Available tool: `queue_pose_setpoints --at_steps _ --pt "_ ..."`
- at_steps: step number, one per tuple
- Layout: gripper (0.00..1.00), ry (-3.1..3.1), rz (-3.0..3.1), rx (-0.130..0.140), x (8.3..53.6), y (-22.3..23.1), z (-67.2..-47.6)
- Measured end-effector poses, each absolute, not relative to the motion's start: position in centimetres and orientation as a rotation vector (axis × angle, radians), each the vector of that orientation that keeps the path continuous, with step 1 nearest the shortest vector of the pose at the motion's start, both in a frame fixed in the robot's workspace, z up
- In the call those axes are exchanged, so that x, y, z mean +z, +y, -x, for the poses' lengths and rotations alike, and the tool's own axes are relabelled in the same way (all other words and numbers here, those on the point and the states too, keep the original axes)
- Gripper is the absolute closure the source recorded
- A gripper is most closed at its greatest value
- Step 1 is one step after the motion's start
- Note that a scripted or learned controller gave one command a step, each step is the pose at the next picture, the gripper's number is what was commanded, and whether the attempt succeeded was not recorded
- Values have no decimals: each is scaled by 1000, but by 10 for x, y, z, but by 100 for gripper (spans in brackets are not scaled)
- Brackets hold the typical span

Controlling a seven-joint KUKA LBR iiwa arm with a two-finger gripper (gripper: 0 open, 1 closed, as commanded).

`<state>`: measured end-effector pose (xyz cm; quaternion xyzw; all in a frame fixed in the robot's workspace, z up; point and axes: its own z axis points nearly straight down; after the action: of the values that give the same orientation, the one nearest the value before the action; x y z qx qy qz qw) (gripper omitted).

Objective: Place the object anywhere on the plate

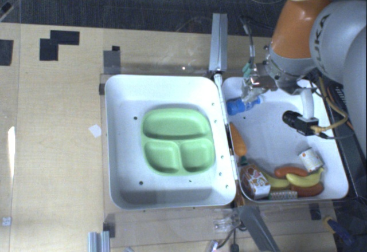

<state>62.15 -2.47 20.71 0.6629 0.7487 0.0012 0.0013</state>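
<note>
Pick-up stage: gripper (250, 95) over the right bin (269, 130), clamped on a blue object (235, 106), which next needs carrying to the green plate (178, 140).

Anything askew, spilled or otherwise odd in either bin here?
Nothing spilled or damaged. The green plate sits flat in the left bin. The toy food is crowded along the right bin's near edge, the carrot against the dividing wall.
</note>
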Motion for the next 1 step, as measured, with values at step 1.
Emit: queue_pose_setpoints --at_steps 1 --pt "100 2541 -1844 4 216 -35 -560"
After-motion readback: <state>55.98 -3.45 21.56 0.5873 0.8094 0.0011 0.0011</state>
